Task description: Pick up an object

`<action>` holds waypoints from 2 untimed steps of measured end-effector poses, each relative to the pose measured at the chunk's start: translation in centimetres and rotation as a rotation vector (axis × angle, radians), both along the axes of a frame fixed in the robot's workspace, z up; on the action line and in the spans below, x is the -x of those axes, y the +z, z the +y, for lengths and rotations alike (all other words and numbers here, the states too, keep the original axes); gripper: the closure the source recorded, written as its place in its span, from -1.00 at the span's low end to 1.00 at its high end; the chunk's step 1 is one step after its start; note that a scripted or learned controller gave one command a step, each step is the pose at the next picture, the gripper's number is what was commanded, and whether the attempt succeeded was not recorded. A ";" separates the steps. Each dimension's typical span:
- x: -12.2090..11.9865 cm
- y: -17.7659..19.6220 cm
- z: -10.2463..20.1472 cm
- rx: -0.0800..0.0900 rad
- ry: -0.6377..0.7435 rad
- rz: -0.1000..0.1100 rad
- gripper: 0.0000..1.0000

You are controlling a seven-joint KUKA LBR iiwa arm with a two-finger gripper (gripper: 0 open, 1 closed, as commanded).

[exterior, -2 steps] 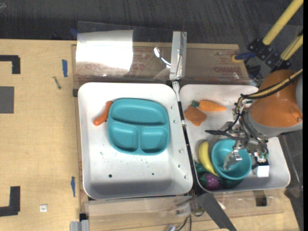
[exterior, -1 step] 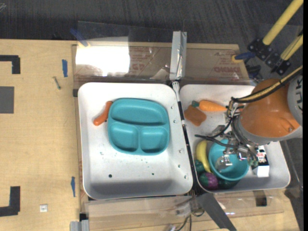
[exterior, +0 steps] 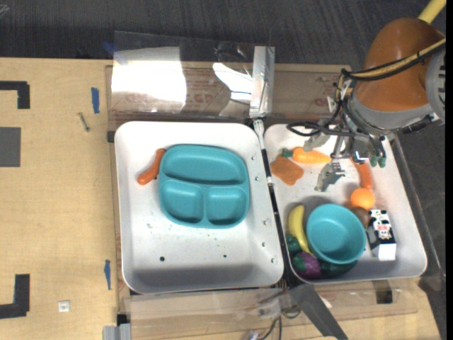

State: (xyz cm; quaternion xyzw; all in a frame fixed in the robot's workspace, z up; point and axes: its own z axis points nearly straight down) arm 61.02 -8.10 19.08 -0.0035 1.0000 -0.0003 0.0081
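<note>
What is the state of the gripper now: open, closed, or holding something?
Gripper: over the right bin, near the toy carrot; nothing shows between its fingers; open or closed cannot be told.

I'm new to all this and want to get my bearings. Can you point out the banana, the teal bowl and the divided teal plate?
banana [exterior: 296, 227], camera view, on the middle of its yellow curve.
teal bowl [exterior: 335, 230], camera view, on its inside floor.
divided teal plate [exterior: 204, 167], camera view, on its large upper compartment.
</note>
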 end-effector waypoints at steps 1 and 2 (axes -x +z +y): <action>4.4 -9.9 -4.7 0.001 0.027 0.004 -1.00; 8.7 -9.8 -3.9 0.005 0.060 -0.012 -1.00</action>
